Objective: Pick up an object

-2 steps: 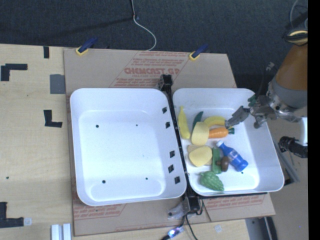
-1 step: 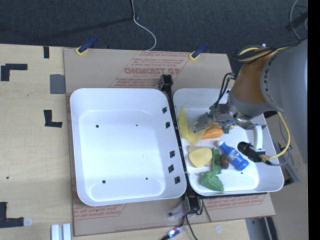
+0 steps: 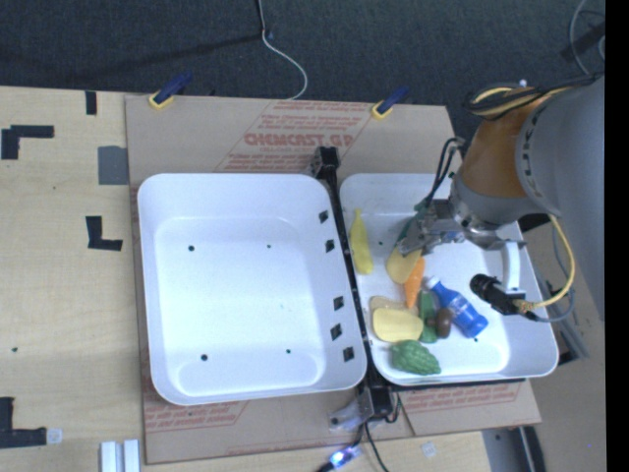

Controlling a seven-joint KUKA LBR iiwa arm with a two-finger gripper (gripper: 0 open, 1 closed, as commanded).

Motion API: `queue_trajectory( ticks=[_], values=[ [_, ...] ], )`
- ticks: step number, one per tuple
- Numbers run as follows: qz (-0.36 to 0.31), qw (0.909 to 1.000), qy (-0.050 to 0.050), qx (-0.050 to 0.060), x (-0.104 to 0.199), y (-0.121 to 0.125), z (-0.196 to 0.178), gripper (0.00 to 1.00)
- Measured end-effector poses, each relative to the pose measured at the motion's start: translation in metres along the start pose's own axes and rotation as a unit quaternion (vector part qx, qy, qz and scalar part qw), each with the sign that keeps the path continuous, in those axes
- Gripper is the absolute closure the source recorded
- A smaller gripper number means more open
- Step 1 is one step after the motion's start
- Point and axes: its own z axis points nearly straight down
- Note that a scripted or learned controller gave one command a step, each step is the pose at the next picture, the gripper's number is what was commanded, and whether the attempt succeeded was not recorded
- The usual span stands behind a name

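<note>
The counter (image 3: pixel 59 264) is the biggest thing here, pale wood with a sheet of brown cardboard (image 3: pixel 285 141) laid on it. Two clips, a yellow one and a blue one, sit at the top edge of the cardboard, likely to keep it from sliding.

Two white bins sit side by side on the cardboard. The left bin (image 3: pixel 157 293) is the wider one. The right bin (image 3: pixel 536 357) has all the toys in it. That fits the job: the arm can pick from one bin.

The grey arm (image 3: pixel 560 155) reaches in from the right, with its orange band above the wrist. The claw (image 3: pixel 418 232) hangs low over the top of the pile, near the pale yellow round toy (image 3: pixel 401 266). I cannot tell if the claw is wide or narrow, and I see nothing held in it.

The toys lie close together along the left side of the right bin, touching each other. I count one yellow banana (image 3: pixel 362 244), one orange carrot (image 3: pixel 414 278), one blue toy (image 3: pixel 462 313), one flat yellow toy (image 3: pixel 395 324) and one bumpy green toy (image 3: pixel 415 359). There are some small dark bits between them that I cannot name.
</note>
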Motion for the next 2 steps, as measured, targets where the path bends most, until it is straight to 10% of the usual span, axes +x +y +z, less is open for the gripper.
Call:
queue_trajectory(
  ticks=[1,2],
  values=[
    [-0.001,0.9999,0.005,0.012,0.026,0.031,-0.017,1.00],
    [0.003,0.9999,0.005,0.010,0.036,-0.107,0.024,1.00]
  ],
)
